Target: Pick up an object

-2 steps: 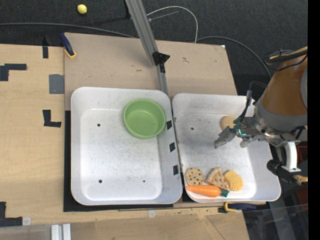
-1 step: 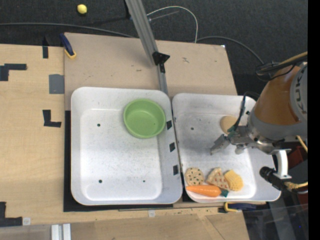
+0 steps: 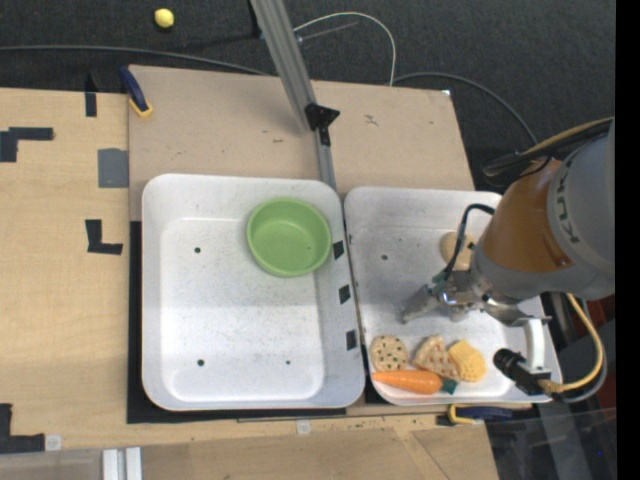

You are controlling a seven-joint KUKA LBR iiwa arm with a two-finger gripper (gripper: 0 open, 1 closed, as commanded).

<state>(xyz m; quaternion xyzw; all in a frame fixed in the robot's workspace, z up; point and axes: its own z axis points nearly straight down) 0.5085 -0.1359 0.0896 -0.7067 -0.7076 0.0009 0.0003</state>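
Observation:
My gripper point(image 3: 418, 306) hangs low over the middle of the right bin point(image 3: 400, 228), pointing left, with the orange-banded wrist behind it. Just below it, along the bin's front edge, lie a round speckled cookie point(image 3: 388, 352), an orange carrot point(image 3: 407, 380), a tan wedge-shaped piece point(image 3: 435, 356) and a yellow corn cob point(image 3: 467, 361). A pale tan object point(image 3: 451, 245) peeks out beside the arm, partly hidden by it. Nothing shows in the gripper's grasp. A green bowl point(image 3: 289, 236) stands upright at the back right of the left bin point(image 3: 200, 348).
A grey metal pole point(image 3: 285, 53) slants down from the top to the gap between the bins. Cables curve over the dark floor behind the bench. A small yellow ball point(image 3: 163, 17) lies on the floor at the top left.

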